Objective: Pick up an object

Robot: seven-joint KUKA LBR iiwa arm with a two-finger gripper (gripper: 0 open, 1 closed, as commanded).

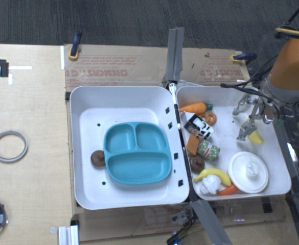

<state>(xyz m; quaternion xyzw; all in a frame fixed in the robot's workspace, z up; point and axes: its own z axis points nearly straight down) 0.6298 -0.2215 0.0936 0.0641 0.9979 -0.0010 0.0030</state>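
We take the white lid point(248, 172), a round domed piece near the front of the right bin point(284, 188), as our landmark. The gripper point(248, 128) hangs behind the lid, toward the bin's far right part, on the grey arm point(287, 73) with its orange band that enters from the right. We see its metal fingers point(239, 107) pointing down and to the left, spread somewhat apart. A small yellow block point(255, 137) lies just behind the lid, at the lower fingertip; we cannot tell whether the finger touches it, and it does not sit between the fingers. We see nothing clamped in the gripper.

Left of the lid, touching or nearly so, lies a banana point(214, 175) over a white crumpled item point(207, 186), with an orange carrot tip point(228, 190) at the lid's front left. Farther left and behind stand a green can point(208, 150), a brown round piece point(197, 163), an orange block point(191, 144) and a black-and-white item point(198, 126). Well behind the lid, along the bin's far left, we note a carrot point(193, 107) and an orange ring point(209, 118).

Far left of the lid, in the left bin point(83, 106), a teal divided plate point(137, 152) lies flat, with a brown doughnut point(97, 158) at its left edge. Beyond that bin, on the bench point(26, 96), rests a grey tape ring point(8, 145).
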